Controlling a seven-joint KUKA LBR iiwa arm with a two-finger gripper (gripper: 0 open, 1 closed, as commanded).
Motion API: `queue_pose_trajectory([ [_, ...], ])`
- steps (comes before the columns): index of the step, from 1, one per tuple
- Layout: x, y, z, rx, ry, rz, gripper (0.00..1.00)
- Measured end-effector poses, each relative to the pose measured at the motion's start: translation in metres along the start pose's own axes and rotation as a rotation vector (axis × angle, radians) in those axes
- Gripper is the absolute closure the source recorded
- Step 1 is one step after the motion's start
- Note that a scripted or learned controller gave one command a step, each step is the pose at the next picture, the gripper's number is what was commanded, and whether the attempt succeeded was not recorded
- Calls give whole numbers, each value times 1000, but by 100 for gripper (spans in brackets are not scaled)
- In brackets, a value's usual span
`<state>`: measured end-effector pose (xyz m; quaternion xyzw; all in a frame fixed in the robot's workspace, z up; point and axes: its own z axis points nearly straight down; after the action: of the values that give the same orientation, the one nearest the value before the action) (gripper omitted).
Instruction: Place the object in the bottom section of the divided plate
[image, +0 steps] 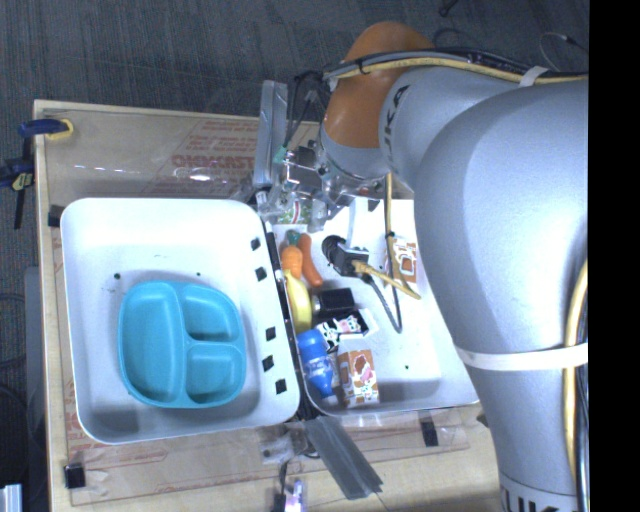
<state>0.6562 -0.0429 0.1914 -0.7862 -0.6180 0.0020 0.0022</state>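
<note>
A blue divided plate (155, 345) lies in the left white bin (90, 230), with one large section on its left and two smaller ones on its right, all bare. My gripper (288, 208) hangs low over the far left corner of the right bin (430, 370), just above an orange carrot (291, 262). A small greenish and red item shows at the gripper's tip, but I cannot tell whether it is held. The grey arm hides the right side of that bin.
Along the right bin's left wall lie a yellow banana (299, 300), a blue bottle (318, 365), a small brown carton (357, 377), a black-and-white packet (343, 324) and a black box (335, 298). Another carton (404, 260) lies near the arm.
</note>
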Motion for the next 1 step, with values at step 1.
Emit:
queue_pose_trajectory([
  [1, 56, -42, 1, 0, -1, -230, 100],
])
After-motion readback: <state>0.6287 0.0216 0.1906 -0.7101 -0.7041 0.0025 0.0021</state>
